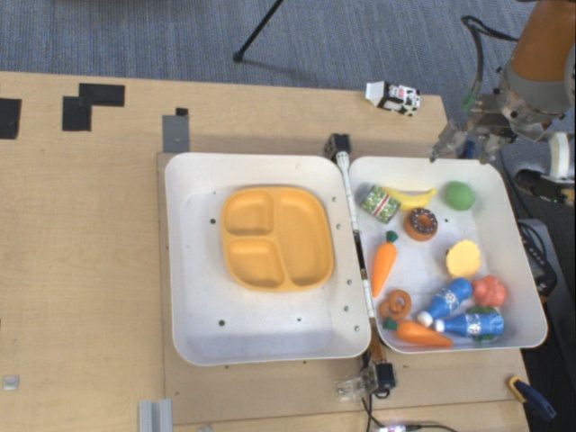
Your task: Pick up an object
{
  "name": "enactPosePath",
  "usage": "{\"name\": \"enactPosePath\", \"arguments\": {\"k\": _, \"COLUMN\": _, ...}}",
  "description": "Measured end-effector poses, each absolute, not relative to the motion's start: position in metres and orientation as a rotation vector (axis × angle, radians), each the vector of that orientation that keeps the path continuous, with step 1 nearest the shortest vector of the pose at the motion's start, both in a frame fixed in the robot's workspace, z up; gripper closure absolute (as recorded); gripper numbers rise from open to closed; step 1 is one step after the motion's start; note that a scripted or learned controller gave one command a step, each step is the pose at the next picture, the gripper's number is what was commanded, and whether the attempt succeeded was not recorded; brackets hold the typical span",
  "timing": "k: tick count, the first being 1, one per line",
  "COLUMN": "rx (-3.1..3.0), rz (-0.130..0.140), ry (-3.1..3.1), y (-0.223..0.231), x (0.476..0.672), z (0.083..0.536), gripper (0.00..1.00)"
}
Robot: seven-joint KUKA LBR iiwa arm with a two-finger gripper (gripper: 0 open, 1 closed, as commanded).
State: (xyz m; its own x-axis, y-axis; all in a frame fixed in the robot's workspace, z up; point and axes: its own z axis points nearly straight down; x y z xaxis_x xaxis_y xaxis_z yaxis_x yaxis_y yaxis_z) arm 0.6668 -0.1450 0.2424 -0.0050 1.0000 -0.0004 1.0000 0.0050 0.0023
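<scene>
The right bin (522, 268) holds several toy foods: a green ball (459, 195), a banana (409, 196), a green can (379, 203), a chocolate donut (420, 225), a carrot (383, 268), a yellow fruit (463, 259), a red fruit (490, 291), two blue bottles (447, 300) and a second carrot (423, 334). My gripper (466, 151) hangs over the bin's far edge, above and just behind the green ball. It is open, fingers spread, with nothing between them.
The left bin (193, 313) bears an orange divided plate (273, 238). A small black-and-white toy (394, 97) lies on the bench behind the right bin. A brown ring-shaped pastry (394, 306) sits by the bin's near left corner.
</scene>
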Motion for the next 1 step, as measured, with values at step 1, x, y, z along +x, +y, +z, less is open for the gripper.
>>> {"name": "enactPosePath", "arguments": {"k": 1, "rx": 2.102, "rz": 0.009, "ry": 2.323, "y": -0.0912, "x": 0.6662, "z": 0.1069, "gripper": 0.00}}
